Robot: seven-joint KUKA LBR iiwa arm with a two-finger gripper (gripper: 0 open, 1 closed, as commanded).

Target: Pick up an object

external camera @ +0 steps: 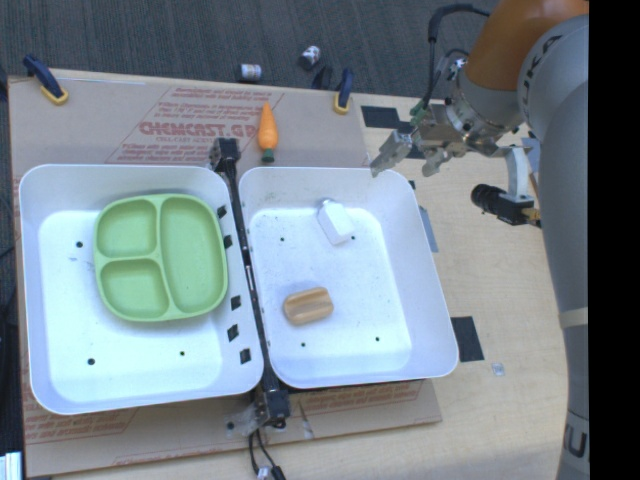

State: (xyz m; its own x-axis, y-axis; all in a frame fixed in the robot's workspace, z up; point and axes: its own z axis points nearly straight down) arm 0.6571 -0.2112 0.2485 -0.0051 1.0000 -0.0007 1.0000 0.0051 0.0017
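**A:** How far along is the pick?

**B:** By my reading, nothing has been picked up yet. The right-hand white bin (425, 268) holds two loose objects: a small white block (336, 221) near its far wall, and a brown, bread-roll-shaped piece (307, 305) near its middle. Both lie flat on the bin floor, well apart from each other. The left-hand white bin (35, 268) holds a green divided plate (161, 257) with three compartments. The whole grasp is left to do: reach in, close on something, lift.

**A:** Where is the arm?

**B:** It enters from the right, its orange band (515, 23) at the top. The gripper (410, 155) hangs just beyond the right bin's far right corner, outside the rim. Its two fingers are spread apart with nothing between them.

**A:** Anything outside the bins?

**B:** A small orange carrot-shaped toy (267, 128) lies on the cardboard sheet (150, 118) behind them.
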